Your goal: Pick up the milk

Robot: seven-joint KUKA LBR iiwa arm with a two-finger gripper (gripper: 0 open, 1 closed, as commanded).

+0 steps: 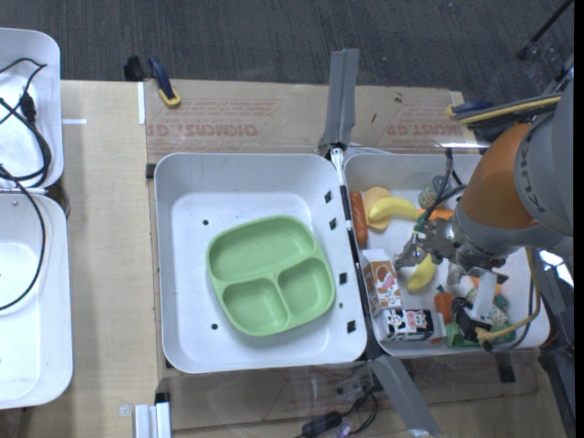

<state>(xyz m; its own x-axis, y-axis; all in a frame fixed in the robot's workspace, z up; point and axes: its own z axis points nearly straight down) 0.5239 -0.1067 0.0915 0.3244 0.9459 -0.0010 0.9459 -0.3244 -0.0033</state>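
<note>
The milk [408,323] is a small carton with black and white cow spots, lying flat at the front left of the right bin [392,164]. My gripper [422,248] hangs over the middle of that bin, behind and slightly right of the milk and apart from it. Directly beneath the gripper lies a small yellow fruit [420,273]. The grey wrist and orange band [497,190] cover the right part of the bin.
A banana [392,209] and a hot dog [359,219] lie at the bin's back left. A brown and white carton [381,284] sits just behind the milk. Small toys crowd the front right corner [474,322]. A green divided plate [270,274] rests in the left bin [182,245].
</note>
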